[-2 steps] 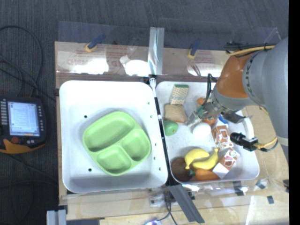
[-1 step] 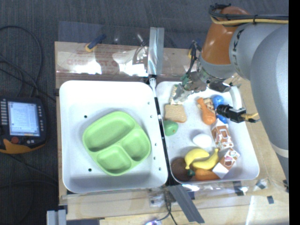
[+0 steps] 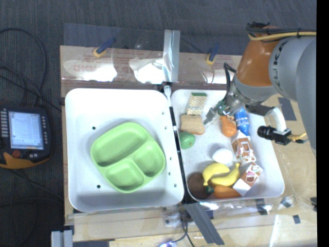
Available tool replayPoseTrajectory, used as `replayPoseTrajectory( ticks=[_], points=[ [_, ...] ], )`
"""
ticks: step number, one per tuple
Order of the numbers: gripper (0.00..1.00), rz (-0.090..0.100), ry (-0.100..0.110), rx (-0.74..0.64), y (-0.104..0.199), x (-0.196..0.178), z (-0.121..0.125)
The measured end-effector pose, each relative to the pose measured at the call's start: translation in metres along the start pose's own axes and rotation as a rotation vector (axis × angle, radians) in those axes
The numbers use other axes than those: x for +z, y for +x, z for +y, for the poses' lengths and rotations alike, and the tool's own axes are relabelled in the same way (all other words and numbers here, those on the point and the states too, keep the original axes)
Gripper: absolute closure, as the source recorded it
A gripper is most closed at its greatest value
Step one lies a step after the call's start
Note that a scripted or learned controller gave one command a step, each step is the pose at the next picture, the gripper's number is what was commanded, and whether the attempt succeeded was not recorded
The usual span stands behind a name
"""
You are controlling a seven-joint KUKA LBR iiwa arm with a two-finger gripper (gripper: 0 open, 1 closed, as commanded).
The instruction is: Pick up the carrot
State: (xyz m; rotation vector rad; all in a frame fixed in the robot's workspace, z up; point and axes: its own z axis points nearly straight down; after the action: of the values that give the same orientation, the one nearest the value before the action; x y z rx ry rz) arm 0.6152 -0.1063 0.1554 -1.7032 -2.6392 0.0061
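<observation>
Low in right bin [image 3: 277,187], pincer [image 3: 218,112] beside carrot [image 3: 228,126]; grip state unclear.

Orange carrot [image 3: 227,126] lies in right bin [image 3: 275,161].

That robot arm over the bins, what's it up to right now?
The arm reaches in from the right over the right bin, which is crowded with toy food. Its gripper sits low beside the carrot near the bin's upper middle, next to a blue item. The carrot lies on the bin floor, not lifted. The left bin holds a green divided plate.
</observation>
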Motion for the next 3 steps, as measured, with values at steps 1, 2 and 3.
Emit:
replayPoseTrajectory(
  ticks=[1,2,3],
  points=[
    [1.0,0.002,-0.004,0.109,0.082,-0.029,0.008],
    [1.0,-0.002,-0.005,-0.115,0.073,-0.129,-0.058],
    [1.0,0.001,-0.003,-0.424,0.106,-0.113,-0.021]
  ],
)
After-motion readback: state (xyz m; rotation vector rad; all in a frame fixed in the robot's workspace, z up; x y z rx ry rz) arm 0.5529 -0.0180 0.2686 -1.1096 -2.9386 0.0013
